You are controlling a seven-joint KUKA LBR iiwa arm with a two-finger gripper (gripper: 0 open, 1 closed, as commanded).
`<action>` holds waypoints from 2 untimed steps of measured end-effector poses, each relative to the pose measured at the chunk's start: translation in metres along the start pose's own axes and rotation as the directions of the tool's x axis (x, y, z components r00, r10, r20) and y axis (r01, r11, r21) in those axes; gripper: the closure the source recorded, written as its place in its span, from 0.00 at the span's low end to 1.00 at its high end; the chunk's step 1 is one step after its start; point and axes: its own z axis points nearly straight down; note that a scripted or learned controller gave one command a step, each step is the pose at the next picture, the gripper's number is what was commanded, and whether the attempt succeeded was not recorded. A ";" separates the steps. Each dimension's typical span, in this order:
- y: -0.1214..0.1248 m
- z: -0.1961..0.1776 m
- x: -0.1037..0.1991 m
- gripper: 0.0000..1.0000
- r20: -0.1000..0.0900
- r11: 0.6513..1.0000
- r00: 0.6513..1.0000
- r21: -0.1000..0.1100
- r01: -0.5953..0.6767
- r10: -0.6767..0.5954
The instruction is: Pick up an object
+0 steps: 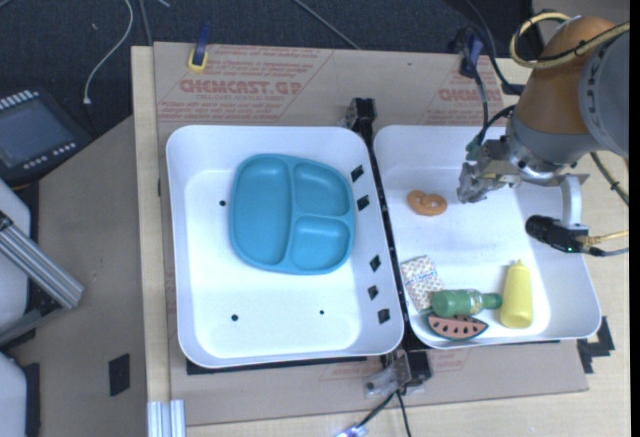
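Although the task names no one object, the nearest candidate I see is a small orange pretzel-shaped piece (427, 203) lying flat on the floor of the right bin (560, 325), just beside the jaws on the side toward the divider, apart from them and not touching; the jaws themselves hang low over the bin floor at the end of the arm (555, 105), pointing down and tilted a little toward that piece; whether they stand apart or together I cannot tell from this slant, as the wrist body hides them.

Further from the jaws, toward the near rim of the same bin, I count four more things: a yellow bottle (517, 293) lying lengthwise, almost straight below the jaws in the view; a green bottle (460, 302) on its side, its cap end close to the yellow one; a watermelon-slice toy (457, 327) touching the green bottle's near side; a patterned packet (422, 275) against the divider, just beyond the green bottle.

Well apart from the jaws, across the divider, the left bin (200, 325) holds a blue divided plate (292, 213) lying flat; both bins sit on the desk (260, 65), on a printed cardboard sheet.
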 end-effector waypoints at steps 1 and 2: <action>0.001 -0.045 0.005 1.00 0.002 1.000 1.000 -0.005 0.002 -0.002; 0.000 -0.110 0.008 1.00 0.003 1.000 1.000 -0.007 0.002 -0.002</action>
